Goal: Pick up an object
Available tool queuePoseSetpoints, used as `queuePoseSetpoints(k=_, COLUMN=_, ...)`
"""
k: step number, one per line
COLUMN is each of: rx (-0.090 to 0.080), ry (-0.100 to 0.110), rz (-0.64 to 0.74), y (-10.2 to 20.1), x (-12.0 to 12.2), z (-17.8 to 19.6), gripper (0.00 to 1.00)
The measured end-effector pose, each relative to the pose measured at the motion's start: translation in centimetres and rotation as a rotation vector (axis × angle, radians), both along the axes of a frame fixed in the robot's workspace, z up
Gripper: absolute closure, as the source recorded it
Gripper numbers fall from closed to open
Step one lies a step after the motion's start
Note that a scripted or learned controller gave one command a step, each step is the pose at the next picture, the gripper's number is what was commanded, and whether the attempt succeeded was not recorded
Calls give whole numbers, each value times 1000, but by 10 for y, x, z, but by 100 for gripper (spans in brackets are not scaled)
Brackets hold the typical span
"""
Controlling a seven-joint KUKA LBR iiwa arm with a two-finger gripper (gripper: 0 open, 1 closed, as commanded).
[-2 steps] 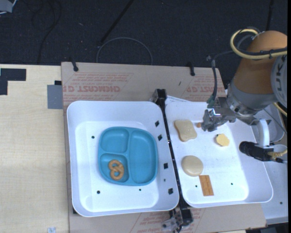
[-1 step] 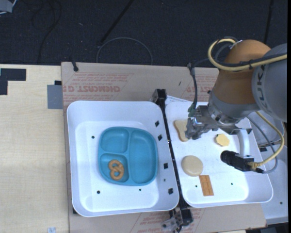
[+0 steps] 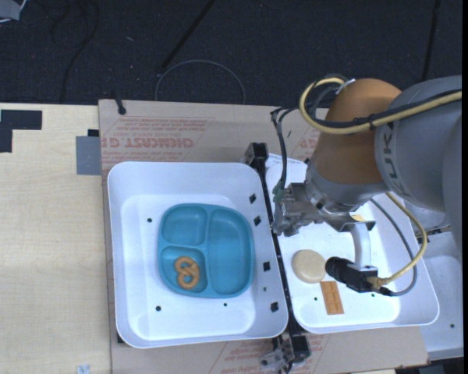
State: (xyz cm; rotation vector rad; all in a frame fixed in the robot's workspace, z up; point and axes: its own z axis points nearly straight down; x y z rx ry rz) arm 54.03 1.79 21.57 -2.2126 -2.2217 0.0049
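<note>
The right bin (image 3: 421, 306) holds a round cream-coloured disc (image 3: 309, 266) and, just to its lower right, a small orange-brown flat block (image 3: 332, 298). In the left bin (image 3: 132, 209) lies a blue divided plate (image 3: 226, 244) with a brown pretzel (image 3: 187, 272) in its lower-left compartment. My gripper (image 3: 287, 215) hangs low at the left side of the right bin, close to the wall between the bins and just above the disc. The wrist body hides its tips.
The grey arm with its orange band (image 3: 359, 131) covers the upper half of the right bin. A black cable plug (image 3: 349, 274) with a yellow cable hangs beside the disc and the block. Black clamps (image 3: 257, 156) sit along the divider between the bins.
</note>
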Motion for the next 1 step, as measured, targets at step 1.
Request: queuePoseSetpoints(k=1, rx=0, ry=-2, rz=1, y=45, x=-15, z=11, gripper=100)
